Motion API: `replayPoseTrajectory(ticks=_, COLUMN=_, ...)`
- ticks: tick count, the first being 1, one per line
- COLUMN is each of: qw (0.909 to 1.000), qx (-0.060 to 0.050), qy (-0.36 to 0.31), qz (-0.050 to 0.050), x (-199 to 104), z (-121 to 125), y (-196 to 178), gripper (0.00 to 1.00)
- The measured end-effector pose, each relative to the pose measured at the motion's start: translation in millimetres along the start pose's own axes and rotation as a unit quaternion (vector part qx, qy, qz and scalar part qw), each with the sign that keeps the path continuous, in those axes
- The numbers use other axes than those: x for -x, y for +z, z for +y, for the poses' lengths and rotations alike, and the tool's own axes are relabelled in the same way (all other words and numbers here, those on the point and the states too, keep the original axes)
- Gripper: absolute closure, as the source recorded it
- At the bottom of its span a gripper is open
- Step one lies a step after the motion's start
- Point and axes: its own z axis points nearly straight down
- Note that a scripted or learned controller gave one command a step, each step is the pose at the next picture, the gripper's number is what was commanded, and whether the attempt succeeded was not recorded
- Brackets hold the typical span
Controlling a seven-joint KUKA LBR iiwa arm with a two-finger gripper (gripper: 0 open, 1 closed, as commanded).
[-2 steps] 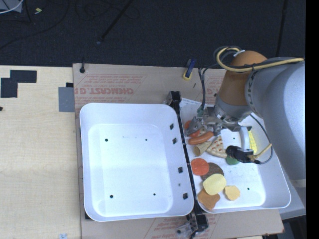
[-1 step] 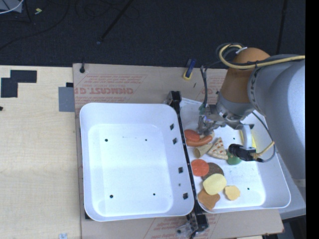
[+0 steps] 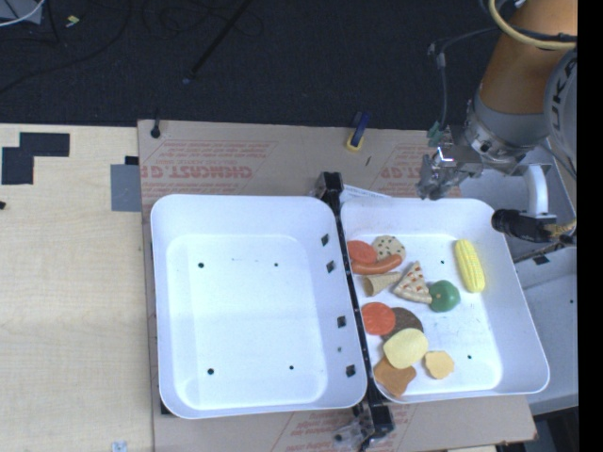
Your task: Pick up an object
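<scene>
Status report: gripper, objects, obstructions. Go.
Gripper above right bin's far rim, holding nothing seen. Toy food clustered in that bin, corn apart. Nothing blocking.

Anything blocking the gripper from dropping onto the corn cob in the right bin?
Nothing visible. The gripper hangs above the right bin's far rim, and the corn cob lies alone nearer the camera, with bare bin floor around it. The closest neighbour, a green piece, lies apart from it.
</scene>
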Motion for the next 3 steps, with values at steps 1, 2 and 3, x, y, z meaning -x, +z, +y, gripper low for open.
replayPoseTrajectory(ticks=1, qw=1.0, qx=-0.002, qy=-0.002, qz=0.002, x=-50, z=1, y=-109, gripper=1.0)
replayPoseTrajectory(ticks=2, qw=1.0, qx=-0.008, qy=-0.002, qz=0.002, x=-121, z=-16, y=-138, gripper=1.0)
replayPoseTrajectory(ticks=3, qw=1.0, qx=-0.001, qy=-0.001, qz=0.002, x=-140, z=-46, y=-274, gripper=1.0)
